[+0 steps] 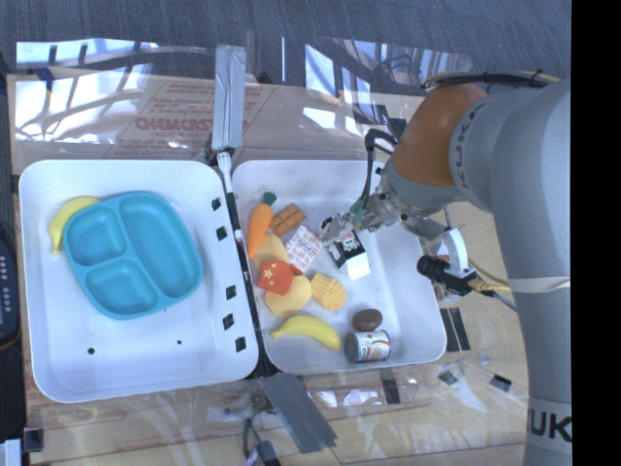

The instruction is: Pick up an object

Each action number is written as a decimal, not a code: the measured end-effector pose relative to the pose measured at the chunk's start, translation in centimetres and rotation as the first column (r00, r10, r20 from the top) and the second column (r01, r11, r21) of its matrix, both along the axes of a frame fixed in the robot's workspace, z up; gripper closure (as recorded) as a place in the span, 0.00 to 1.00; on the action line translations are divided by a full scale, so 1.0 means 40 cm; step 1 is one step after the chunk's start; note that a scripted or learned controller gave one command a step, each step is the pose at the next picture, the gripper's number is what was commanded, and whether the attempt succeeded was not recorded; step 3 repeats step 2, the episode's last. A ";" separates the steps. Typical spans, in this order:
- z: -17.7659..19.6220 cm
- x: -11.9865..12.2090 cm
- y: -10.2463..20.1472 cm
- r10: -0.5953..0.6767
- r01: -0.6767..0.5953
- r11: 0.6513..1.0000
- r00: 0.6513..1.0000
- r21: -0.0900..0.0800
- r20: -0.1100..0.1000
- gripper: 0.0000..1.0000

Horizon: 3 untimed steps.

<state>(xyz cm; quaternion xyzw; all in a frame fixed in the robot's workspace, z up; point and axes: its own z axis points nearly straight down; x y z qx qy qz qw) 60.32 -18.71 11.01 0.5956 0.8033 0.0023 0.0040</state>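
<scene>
The gripper [342, 236] is low inside the right bin [412, 304], near the middle of it, and the arm [505, 163] comes down to it from about 2 o'clock. Whether the fingers are released or clenched I cannot tell, because the wrist and some cables cover them; nothing is clearly seen between them.

The things to pick lie mostly to the 8 o'clock side of the gripper. Nearest is a small white packet with red print [303, 248], just beside the gripper at 9 o'clock. Further that way is the carrot [259, 225], with its long axis running from 12 to 6 o'clock and a little tilted, the green top at 12. A red piece with a star [274, 277] and a yellow waffle-like piece [329, 291] lie at 7 and 6 o'clock. The banana [309, 330] and the small can [369, 346] lie near the bin's 6 o'clock wall.

In my judgement, the packet asks for the shortest move, a little shift toward 9 o'clock.

The left bin [58, 357] holds a blue divided plate [131, 250].
</scene>
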 end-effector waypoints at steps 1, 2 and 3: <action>-0.033 0.014 0.005 -0.264 0.264 0.965 0.965 0.000 -0.002 1.00; 0.269 -0.072 0.156 -0.431 0.431 0.902 0.902 0.003 -0.004 1.00; 0.269 -0.072 0.156 -0.431 0.431 0.902 0.902 0.003 -0.004 1.00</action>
